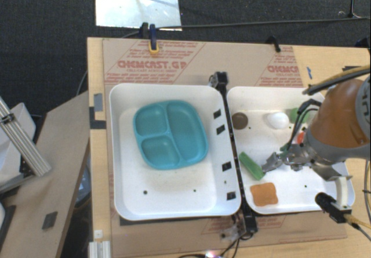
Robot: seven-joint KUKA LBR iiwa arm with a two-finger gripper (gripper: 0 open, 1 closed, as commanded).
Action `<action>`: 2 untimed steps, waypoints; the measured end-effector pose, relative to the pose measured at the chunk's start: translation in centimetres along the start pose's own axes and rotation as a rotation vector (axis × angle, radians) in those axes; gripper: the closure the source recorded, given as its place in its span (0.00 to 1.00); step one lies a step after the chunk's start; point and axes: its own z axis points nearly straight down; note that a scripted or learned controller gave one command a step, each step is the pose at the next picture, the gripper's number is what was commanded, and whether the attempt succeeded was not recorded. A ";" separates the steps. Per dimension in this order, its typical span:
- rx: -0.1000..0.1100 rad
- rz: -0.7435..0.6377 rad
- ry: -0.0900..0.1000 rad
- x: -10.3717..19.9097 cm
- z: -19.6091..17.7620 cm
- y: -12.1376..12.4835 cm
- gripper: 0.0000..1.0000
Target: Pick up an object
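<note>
Hovered low in right white plastic bin [324, 204], two-finger metal gripper [272, 162] just beside flat green rectangular block [251, 165]; finger spread too small to tell, nothing seen clamped. Best approach, by judgement: centre over block, straddle its narrow width, descend fully, then close, w/ orange sponge-like square [264, 194] nearby kept clear. Read "CHEMCAST GP" in red on brown paper-masked sheet [174, 57] under bins.

In the right bin [290, 203], the pincer [272, 163] hangs low with a green block [251, 165] just beside it, an orange sponge [265, 194] below, and a brown ball [240, 120] above.
</note>
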 end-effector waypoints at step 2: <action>-0.011 -0.001 0.001 0.1 2.1 0.5 1.00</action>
